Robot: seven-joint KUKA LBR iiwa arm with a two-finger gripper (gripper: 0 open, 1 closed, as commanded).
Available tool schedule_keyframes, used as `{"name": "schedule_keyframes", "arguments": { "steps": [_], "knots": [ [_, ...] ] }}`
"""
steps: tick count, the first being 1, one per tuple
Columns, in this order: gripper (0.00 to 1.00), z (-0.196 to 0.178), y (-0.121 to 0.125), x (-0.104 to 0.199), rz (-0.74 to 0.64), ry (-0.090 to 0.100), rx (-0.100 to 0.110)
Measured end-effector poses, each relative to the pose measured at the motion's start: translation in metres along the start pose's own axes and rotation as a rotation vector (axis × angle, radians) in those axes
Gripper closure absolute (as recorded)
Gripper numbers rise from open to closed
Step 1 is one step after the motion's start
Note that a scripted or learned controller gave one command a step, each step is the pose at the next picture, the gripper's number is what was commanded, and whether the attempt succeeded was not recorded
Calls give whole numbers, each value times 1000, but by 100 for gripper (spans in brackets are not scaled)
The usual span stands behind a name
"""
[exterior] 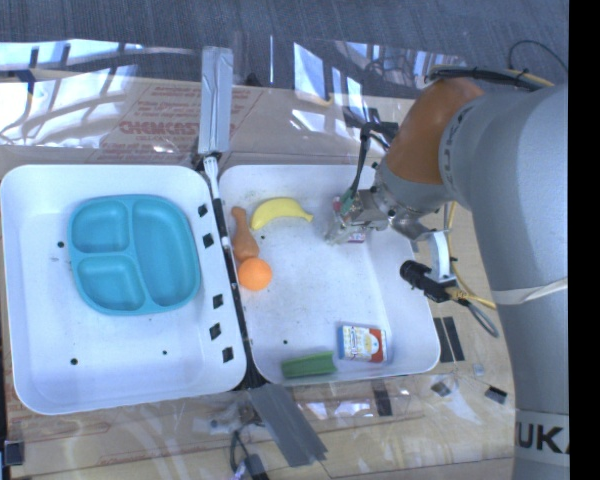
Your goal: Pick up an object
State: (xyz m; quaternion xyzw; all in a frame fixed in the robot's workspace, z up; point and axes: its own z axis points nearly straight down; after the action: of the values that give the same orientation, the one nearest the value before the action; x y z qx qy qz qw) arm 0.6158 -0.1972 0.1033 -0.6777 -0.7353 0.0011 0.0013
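the gripper (348,222) hangs low over the upper part of the right bin (405,353), and i cannot tell its state. in this bin lie a banana (280,212), an orange ball (255,274), a green block (308,365) and a small carton (361,343); the left bin (30,358) holds a blue tray (133,252).

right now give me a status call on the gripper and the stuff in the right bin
Gripper low over right bin, near its far side. Banana just beside it, untouched. Carrot, orange ball, green block, small carton lie apart.
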Motion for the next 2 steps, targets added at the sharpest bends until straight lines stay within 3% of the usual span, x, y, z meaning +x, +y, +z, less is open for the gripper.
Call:
{"name": "schedule_keyframes", "arguments": {
  "steps": [1, 2],
  "knots": [
    [0, 11, 42, 10, -129, -1, -3],
    [0, 12, 18, 59, -216, 0, 0]
  ]
}}
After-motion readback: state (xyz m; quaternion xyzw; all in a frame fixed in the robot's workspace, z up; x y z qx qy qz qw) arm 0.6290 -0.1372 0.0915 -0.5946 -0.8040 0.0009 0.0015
